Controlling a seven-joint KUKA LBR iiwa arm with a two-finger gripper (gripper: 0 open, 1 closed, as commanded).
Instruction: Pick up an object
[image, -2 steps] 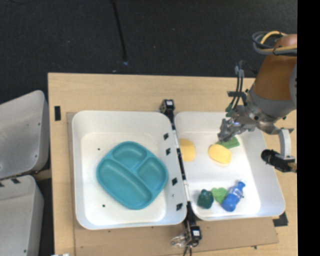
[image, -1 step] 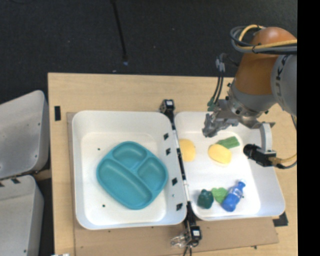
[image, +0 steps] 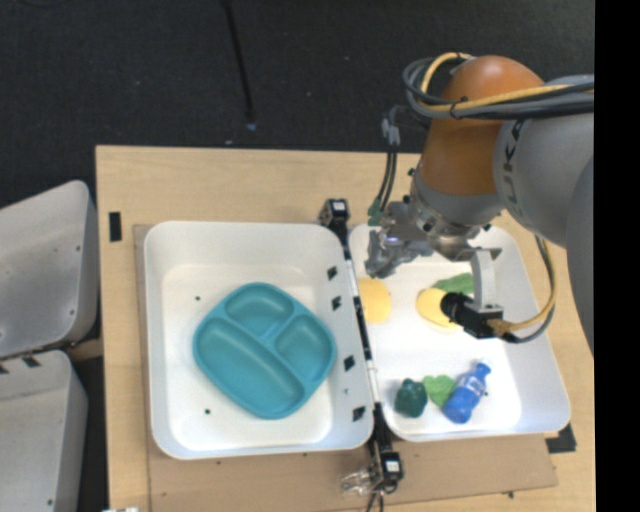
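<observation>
**Crowded right bin, grasp at risk**

Blue bottle (image: 466, 393) sits at the front of the right bin (image: 535, 385), touching a green piece (image: 438, 388) and a dark green one (image: 410, 398). I see the gripper (image: 385, 255) hanging behind them, just above a yellow object (image: 374, 299); I can't tell its opening. It may clip the bin wall beside the yellow object. No readable writing.

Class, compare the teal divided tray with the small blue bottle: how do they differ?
The teal tray is wide, flat and split into compartments; the blue bottle is small and rounded, lying tilted. The tray lies alone in the left bin; the bottle is in the right bin, beside green items. Both rest untouched in a bin.
</observation>
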